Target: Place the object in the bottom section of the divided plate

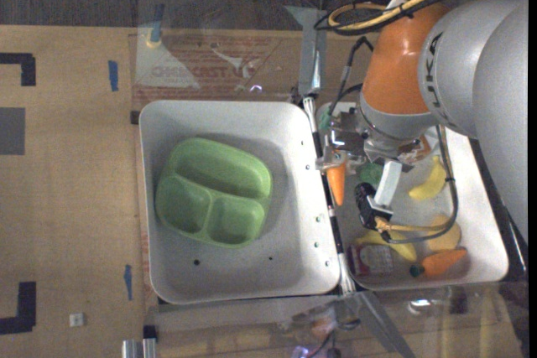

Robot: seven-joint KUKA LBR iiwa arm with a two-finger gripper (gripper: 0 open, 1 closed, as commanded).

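A green divided plate (216, 190) lay in the left white bin (289, 264), left of centre in the frame, with one long section along its upper edge and two smaller sections below; all three looked bare. The right white bin (491, 251) was largely covered by the grey arm (487, 54) and its orange band (407, 63), which entered from the upper right, so its upper half could not be made out.

The gripper (340, 168) hung just right of the wall between the two bins, near the centre of the frame. An orange carrot-shaped object (336, 184) pointed downward directly beneath it, but the wrist hardware hid the fingertips, so whether they clasped the carrot or stood apart could not be told.

Lower in the right bin, partly behind cables, lay a yellow banana-like piece (430, 182), a second orange carrot (443, 262) near the lower right corner, and a small reddish packet (375, 258); another yellowish shape beside the packet was too obscured to name.
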